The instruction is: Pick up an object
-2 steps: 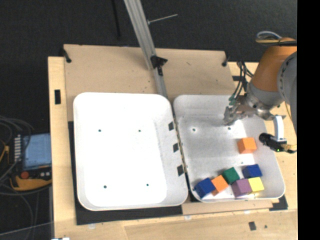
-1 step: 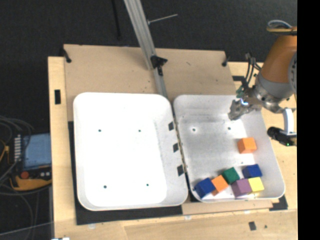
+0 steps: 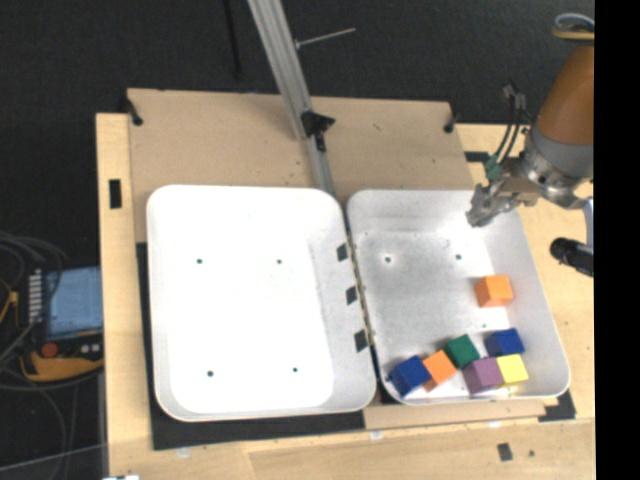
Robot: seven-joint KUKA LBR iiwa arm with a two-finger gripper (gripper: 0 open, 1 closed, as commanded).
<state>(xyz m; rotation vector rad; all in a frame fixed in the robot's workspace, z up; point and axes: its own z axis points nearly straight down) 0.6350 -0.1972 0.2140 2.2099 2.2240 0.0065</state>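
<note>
The right bin [image 3: 420, 258] holds several small blocks. An orange block [image 3: 494, 290] lies alone near its right wall. Along the front edge cluster a blue block [image 3: 409, 374], another orange block [image 3: 439, 366], a green block [image 3: 461, 350], a purple block [image 3: 483, 374], a yellow block [image 3: 512, 369] and a second blue block [image 3: 504, 342]. My gripper [image 3: 483, 211] hangs over the bin's far right corner, well behind the lone orange block. Nothing shows between its fingers.
The left bin [image 3: 245, 298] sits beside the right one, joined by dark clips [image 3: 352, 293]. A slanted metal post [image 3: 285, 63] rises behind the bins. A blue device with cables [image 3: 70, 303] lies off the bench at the left.
</note>
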